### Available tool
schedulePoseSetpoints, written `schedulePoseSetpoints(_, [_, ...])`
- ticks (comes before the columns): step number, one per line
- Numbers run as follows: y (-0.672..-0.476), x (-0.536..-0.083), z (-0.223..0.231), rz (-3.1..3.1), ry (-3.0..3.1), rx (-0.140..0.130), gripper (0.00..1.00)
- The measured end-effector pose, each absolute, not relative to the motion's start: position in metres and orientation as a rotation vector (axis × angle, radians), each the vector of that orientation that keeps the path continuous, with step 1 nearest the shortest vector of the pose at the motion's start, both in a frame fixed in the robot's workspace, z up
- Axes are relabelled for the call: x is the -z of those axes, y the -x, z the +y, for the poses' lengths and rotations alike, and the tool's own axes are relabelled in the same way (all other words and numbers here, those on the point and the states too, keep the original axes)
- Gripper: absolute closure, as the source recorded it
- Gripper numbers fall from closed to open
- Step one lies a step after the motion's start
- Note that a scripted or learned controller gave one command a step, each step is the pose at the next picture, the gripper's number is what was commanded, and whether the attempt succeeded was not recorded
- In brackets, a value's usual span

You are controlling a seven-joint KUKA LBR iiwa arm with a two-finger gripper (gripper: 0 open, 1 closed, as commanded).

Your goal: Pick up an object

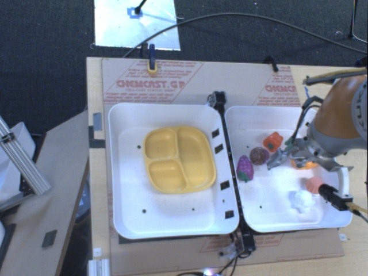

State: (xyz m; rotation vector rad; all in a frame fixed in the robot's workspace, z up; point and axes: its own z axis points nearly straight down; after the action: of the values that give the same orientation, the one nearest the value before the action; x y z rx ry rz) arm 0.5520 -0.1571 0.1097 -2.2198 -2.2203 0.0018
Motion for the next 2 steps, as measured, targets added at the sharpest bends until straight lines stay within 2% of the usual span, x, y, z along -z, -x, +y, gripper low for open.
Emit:
schedulePoseSetpoints(1, [-0.554, -0.123, -0.157, -2.225, 2.222, 0.002, 1.0])
schedulePoseSetpoints(2, [-0.556, -0.169, -0.165, -2.225, 2.226, 0.004, 1.0])
